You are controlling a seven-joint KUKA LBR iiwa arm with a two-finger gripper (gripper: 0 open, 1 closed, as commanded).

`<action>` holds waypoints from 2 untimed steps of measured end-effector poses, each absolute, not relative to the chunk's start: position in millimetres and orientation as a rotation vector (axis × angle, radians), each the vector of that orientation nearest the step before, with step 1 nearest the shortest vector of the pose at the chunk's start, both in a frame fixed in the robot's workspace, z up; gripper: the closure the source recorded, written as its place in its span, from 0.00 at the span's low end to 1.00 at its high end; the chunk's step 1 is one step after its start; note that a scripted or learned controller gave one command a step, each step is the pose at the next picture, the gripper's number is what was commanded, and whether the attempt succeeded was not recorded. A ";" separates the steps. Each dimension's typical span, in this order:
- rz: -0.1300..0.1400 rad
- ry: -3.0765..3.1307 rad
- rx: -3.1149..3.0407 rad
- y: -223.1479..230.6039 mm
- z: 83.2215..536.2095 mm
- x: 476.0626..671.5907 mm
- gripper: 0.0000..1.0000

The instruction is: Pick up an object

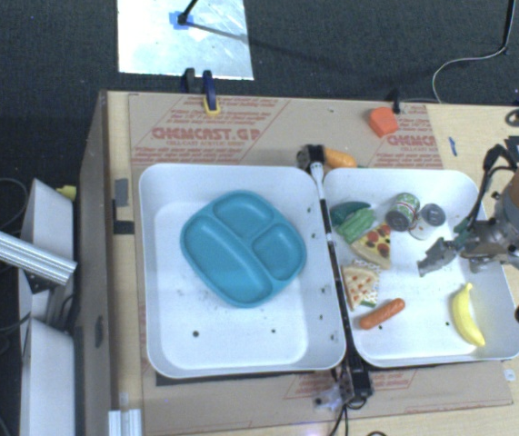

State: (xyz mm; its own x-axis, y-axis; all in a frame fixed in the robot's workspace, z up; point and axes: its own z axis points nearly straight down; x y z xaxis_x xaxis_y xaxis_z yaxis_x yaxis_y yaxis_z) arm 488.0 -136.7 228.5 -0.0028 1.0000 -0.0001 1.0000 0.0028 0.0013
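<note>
the bench (241, 125), covered with printed brown board, carries two white bins: the left bin (164, 271) and the right bin (500, 334), side by side and touching. an orange block (383, 122) lies near its far edge.

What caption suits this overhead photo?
Grey robot arm's gripper hovering over right white bin of toy food, near yellow banana.

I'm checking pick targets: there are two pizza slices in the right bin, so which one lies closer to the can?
The upper pizza slice, directly below-left of the can; the lower pizza slice lies nearer the sausage.
</note>
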 end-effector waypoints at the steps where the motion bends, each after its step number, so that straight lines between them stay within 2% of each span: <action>1: 0.003 2.223 2.217 -102.3 102.7 539.8 0.00; 2: 0.016 2.215 2.210 -164.9 91.3 604.4 0.00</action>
State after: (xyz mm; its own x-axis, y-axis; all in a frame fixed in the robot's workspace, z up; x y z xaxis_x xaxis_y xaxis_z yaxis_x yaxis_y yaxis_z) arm 604.4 -164.9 91.3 -0.0021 1.0000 -0.0013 0.9999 0.0021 0.0159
